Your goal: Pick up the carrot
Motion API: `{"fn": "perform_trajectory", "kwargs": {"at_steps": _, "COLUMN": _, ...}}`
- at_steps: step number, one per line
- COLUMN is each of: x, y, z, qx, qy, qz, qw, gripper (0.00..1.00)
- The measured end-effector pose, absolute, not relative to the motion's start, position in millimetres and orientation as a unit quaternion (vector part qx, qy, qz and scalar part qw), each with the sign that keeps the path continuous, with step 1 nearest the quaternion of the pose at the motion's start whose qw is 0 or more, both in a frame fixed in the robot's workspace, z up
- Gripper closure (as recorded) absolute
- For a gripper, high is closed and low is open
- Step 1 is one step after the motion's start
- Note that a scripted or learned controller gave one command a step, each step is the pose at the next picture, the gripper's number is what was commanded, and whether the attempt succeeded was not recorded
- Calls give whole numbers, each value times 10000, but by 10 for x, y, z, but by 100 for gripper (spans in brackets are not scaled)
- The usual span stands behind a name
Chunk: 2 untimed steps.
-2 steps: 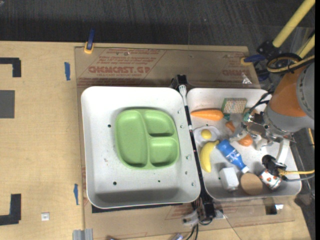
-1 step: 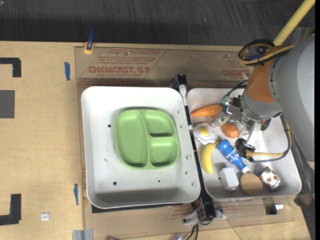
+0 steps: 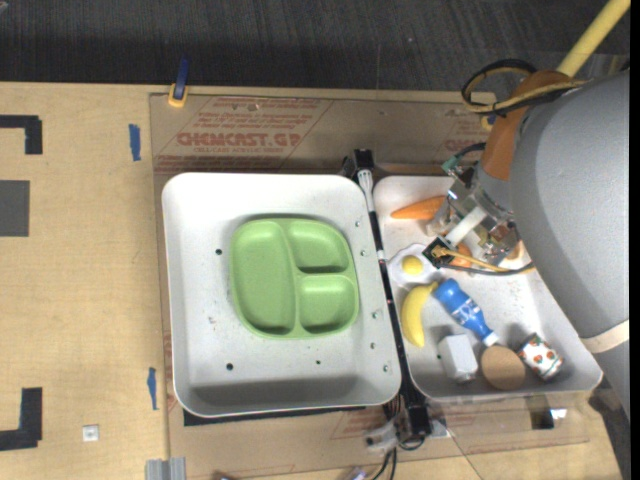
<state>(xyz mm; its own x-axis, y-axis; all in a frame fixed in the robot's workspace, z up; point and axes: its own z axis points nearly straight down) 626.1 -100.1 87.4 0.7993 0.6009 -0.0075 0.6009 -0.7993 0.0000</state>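
The gripper [image 3: 463, 218] hangs low over the far part of the right bin [image 3: 572, 380]; how far it stands open cannot be told from this angle. The carrot [image 3: 417, 208] lies just beside it, toward the left bin, on the floor of the right bin near its far wall, with its thin tip pointing at the divide between the bins. Whether the gripper touches the carrot is unclear.

Nearer the camera in the same bin lies a toy fried egg [image 3: 410, 265], with a yellow banana [image 3: 413, 315] just below it. Next to the banana lies a blue bottle [image 3: 463, 307] on a slant; its white label is too small to read. Along the near wall sit a pale grey block [image 3: 459, 355], a brown rounded lump [image 3: 503, 367] and a small white thing with red and dark spots [image 3: 541, 357].

The left bin [image 3: 200, 368] holds a green divided plate [image 3: 295, 276] with one long compartment and two small ones.

Both bins rest on a cardboard sheet [image 3: 400, 128] whose red print reads roughly "CHEMCAST GP"; the finer lines are illegible.
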Motion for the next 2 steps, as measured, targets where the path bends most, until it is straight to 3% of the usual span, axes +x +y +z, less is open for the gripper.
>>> {"fn": "perform_trajectory", "kwargs": {"at_steps": 1, "x": 6399, "y": -952, "z": 879, "qx": 9690, "qy": 2447, "qz": -303, "qw": -142, "gripper": 0}}
{"fn": "perform_trajectory", "kwargs": {"at_steps": 2, "x": 5658, "y": -1134, "z": 884, "qx": 9833, "qy": 1821, "qz": -36, "qw": -22, "gripper": 0}}
